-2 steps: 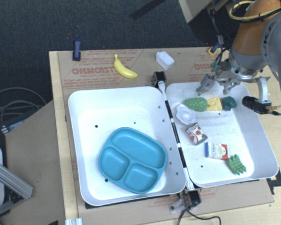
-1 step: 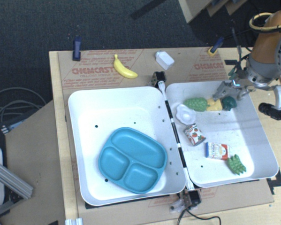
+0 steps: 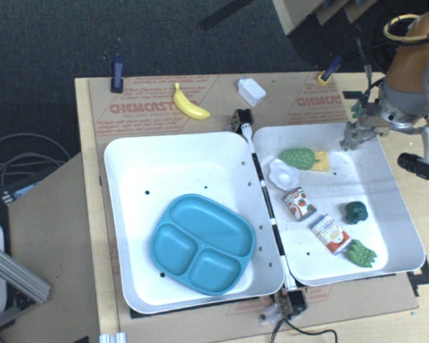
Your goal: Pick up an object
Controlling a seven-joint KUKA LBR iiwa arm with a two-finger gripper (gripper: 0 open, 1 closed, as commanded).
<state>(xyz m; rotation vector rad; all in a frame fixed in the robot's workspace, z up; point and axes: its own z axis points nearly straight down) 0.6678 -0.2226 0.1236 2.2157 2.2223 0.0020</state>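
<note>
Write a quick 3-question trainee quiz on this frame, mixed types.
1. True or false: the blue tray lies in the left bin.
2. Which thing lies on the bench outside both bins? A) banana B) dark green toy C) red carton
3. Fill in: the pincer hovers at the ___ corner of the right bin (far right or near left).

Key: 1 true. 2 A. 3 far right.
</note>
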